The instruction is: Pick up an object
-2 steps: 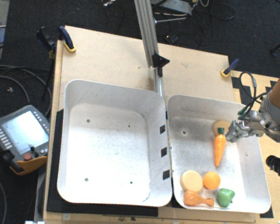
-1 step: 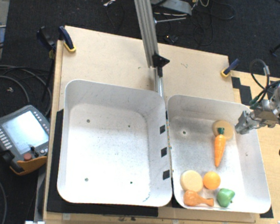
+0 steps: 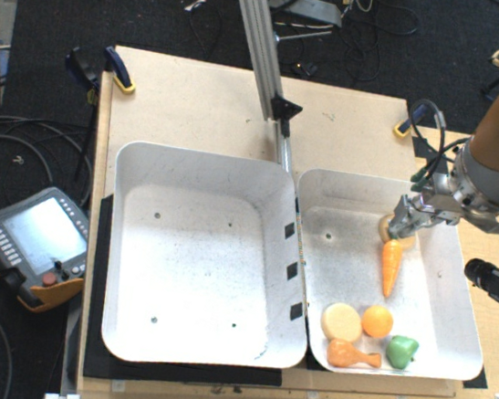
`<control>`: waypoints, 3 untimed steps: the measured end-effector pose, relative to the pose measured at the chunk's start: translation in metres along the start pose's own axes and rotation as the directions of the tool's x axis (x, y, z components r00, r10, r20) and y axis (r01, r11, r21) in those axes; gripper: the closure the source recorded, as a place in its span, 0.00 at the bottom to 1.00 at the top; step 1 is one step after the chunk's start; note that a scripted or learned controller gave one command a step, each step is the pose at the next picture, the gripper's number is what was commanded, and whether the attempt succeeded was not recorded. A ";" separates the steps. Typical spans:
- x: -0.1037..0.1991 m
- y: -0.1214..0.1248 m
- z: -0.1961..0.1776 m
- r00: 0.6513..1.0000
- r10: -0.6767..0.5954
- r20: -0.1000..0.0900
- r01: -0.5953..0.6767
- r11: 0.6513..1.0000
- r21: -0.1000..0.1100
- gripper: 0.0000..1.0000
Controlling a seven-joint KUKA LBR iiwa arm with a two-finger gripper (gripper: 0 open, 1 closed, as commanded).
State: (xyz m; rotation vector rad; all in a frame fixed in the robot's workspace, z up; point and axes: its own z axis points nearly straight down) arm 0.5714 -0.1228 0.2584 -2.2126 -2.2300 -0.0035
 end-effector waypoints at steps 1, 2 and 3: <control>0.053 -0.004 0.015 1.000 0.000 0.000 0.000 1.000 0.003 1.00; 0.107 -0.002 0.007 1.000 0.000 0.000 0.000 1.000 0.000 1.00; 0.163 0.002 0.023 1.000 -0.001 0.000 0.001 1.000 0.004 1.00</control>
